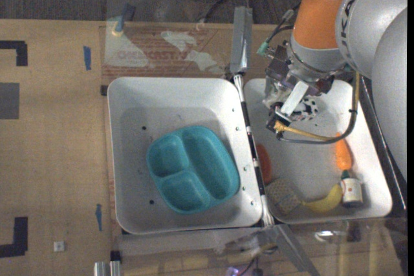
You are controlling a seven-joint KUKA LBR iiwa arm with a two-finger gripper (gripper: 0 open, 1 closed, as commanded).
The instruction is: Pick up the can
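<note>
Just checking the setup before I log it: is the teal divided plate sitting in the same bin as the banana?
No, the teal plate lies in the left bin, while the banana lies in the right bin.

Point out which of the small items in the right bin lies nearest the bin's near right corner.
The small white can with a red band, lying at the right bin's near right corner. The yellow banana lies left of it; the orange carrot lies farther back.
</note>
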